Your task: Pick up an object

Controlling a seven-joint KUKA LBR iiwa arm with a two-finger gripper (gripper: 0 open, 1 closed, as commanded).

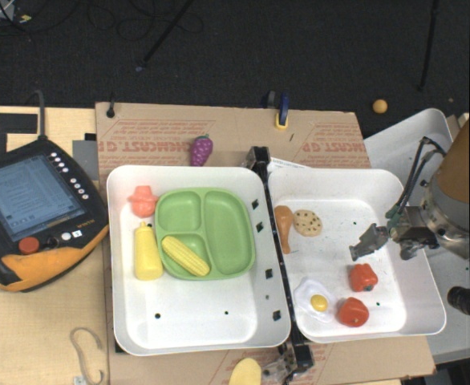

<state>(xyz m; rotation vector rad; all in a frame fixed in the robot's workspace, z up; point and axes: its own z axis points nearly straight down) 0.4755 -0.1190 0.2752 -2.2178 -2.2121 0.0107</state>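
Observation:
My gripper [389, 245] hangs over the right bin [415, 319], near its right side, with its two dark fingers apart and nothing between them. Just below it lies a red pepper [363, 277], and a red tomato [352, 312] sits nearer the front. A fried egg [315, 301] lies at the front left of this bin. A cookie [306, 223] and a brown drumstick [284, 224] lie by the divider.
The left bin [187, 327] holds a green divided plate [219, 223] with a corn cob [186, 255], a yellow bottle [147, 251] and a pink toy [142, 201]. Purple grapes [201, 149] lie behind it, a yellow fruit [245, 371] in front. A control pendant [34, 207] rests at the left.

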